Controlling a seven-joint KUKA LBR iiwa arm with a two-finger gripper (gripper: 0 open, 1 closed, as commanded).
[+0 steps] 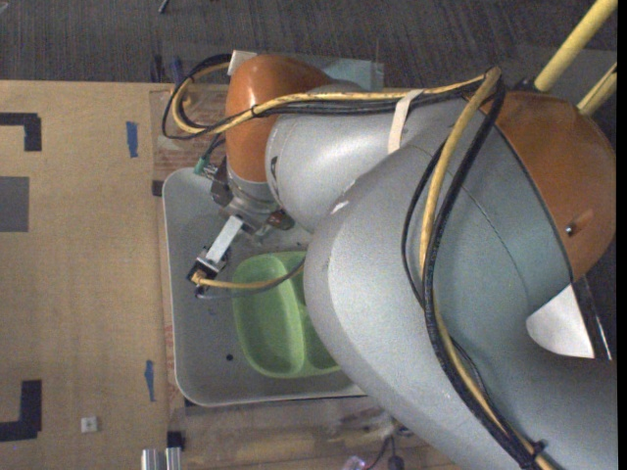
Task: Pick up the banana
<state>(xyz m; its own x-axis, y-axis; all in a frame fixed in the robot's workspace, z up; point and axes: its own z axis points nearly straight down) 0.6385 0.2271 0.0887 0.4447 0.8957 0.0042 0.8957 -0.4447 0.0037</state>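
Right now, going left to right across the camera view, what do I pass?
Black corner mark → blue tape strip → left wall of the white bin → green dish inside it → grey arm.

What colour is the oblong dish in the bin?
The dish is light green, camera view.

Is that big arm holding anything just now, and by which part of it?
That cannot be told. The arm leans over the white bin and covers its own tip; beside it lies a green dish.

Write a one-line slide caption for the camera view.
Grey KUKA arm reaching from the right over a white bin that holds a green tray.
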